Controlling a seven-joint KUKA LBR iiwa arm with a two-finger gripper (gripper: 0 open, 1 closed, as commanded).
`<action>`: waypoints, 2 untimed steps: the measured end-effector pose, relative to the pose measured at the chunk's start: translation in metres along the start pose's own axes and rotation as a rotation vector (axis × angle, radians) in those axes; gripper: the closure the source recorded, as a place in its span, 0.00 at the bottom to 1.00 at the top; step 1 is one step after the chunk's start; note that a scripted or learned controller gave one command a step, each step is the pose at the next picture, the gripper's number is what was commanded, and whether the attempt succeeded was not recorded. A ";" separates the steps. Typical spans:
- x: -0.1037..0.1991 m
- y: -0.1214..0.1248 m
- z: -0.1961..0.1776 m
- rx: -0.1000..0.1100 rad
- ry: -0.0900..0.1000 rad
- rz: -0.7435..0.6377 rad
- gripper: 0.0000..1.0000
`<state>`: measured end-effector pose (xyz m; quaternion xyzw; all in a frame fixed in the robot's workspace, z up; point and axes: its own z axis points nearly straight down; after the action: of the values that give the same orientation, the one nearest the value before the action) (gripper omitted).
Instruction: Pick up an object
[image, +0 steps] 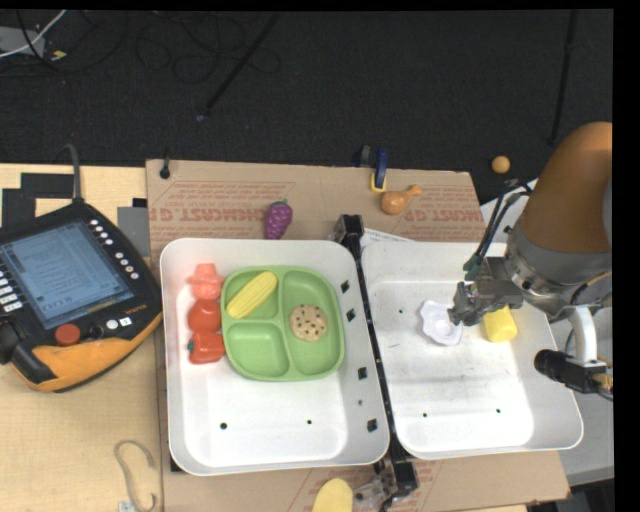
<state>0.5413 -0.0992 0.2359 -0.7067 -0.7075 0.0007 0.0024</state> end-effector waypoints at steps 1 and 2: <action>0.053 -0.030 -0.001 0.001 0.000 -0.001 1.00; 0.075 -0.056 0.007 0.002 -0.001 0.001 1.00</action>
<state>0.4854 -0.0240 0.2290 -0.7070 -0.7072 0.0016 0.0029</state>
